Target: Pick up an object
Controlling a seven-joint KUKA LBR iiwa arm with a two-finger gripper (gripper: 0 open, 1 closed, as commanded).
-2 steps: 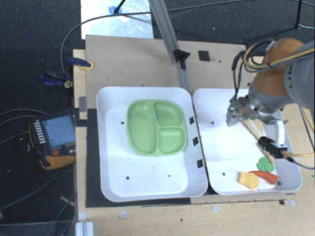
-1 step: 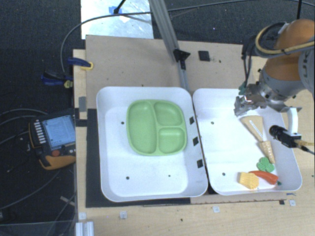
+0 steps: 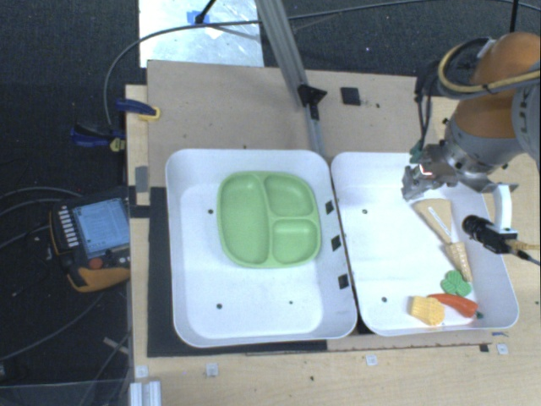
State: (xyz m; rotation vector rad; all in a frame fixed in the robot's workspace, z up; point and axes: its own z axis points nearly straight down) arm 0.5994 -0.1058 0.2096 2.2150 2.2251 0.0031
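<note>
Over the right bin (image 3: 372, 252), the tool (image 3: 420, 178) was seen near a cone (image 3: 436, 218). Its grip could not be told. A green plate (image 3: 269, 218) was set in the left bin (image 3: 190, 260).

Green divided plate (image 3: 270, 219) is lying in the bin (image 3: 190, 311) well left of the claw. A blue-screened pendant (image 3: 95, 233) is sitting on dark floor farther left. Blue and yellow clamps (image 3: 135, 108) are gripping the desk (image 3: 220, 104) edge, up-left of the claw.

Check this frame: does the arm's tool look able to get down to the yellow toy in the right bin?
Probably yes. The yellow toy lies uncovered near the right bin's front wall, only the carrot touching it; the tool hangs over the same bin.
</note>
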